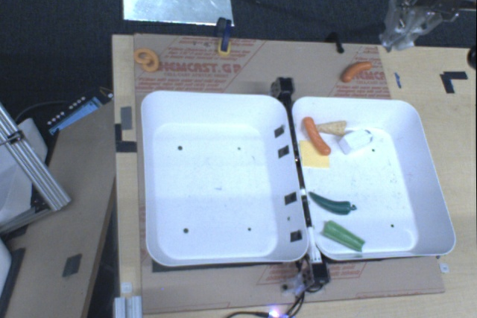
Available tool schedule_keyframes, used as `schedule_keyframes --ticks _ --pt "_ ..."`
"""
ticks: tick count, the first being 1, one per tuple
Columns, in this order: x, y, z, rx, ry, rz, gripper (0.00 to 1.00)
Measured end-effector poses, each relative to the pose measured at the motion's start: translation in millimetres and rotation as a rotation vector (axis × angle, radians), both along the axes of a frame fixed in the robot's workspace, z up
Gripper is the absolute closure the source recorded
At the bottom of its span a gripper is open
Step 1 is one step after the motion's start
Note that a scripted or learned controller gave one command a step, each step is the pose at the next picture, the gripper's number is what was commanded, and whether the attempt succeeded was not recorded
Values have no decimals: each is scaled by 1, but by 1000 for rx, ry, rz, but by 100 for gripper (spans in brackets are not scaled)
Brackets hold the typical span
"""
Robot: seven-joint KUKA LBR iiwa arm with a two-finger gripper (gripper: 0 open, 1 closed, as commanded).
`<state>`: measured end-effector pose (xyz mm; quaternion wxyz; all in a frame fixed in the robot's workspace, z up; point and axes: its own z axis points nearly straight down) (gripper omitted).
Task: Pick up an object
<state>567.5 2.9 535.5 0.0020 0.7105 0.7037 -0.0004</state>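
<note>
The right bin [425, 160] holds six toy foods, all in its left half: one orange sausage [314, 135], one tan wedge [333, 127] touching it, one yellow cheese slice [314, 156], one white block [355, 141], one dark green chilli [332, 202] and one light green pod [343, 235]. The left bin [216, 175] adjoins it. On the worktop [417, 71] beyond lie a second sausage [356, 71] and a pretzel [147, 59]. The tool [402, 32] hangs well above the right bin's far corner, blurred; whether it is apart or together I cannot tell.
</note>
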Motion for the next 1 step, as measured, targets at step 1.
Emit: schedule_keyframes --ticks 1 --pt "-21 -93 0 1 0 1 100"
